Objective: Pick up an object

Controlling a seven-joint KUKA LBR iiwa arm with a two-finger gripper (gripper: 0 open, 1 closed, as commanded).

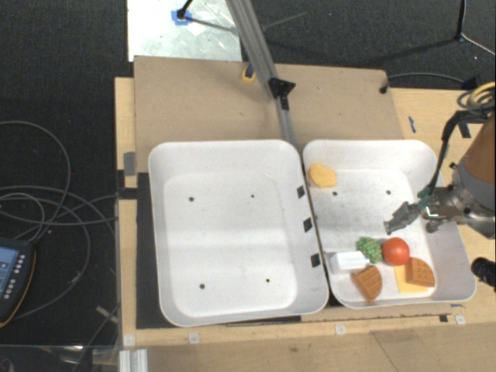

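In the right bin (364,161) lie several toy foods. A yellow bun-like piece (322,177) rests at its far left corner. Near the front sit a green broccoli piece (370,248), a red tomato (396,250), a white block (348,260), a brown bread piece (369,282), and a waffle (419,271) on a yellow cheese slice (406,283). My gripper (400,218) hangs over the bin's right side, just above the tomato and broccoli, with nothing visible between its fingers.
The left bin (170,169) stands beside the right one, joined by black clips (307,223). A grey pole (256,37) slants in from the top to the bins' far edge. Cables lie on the dark floor at left.
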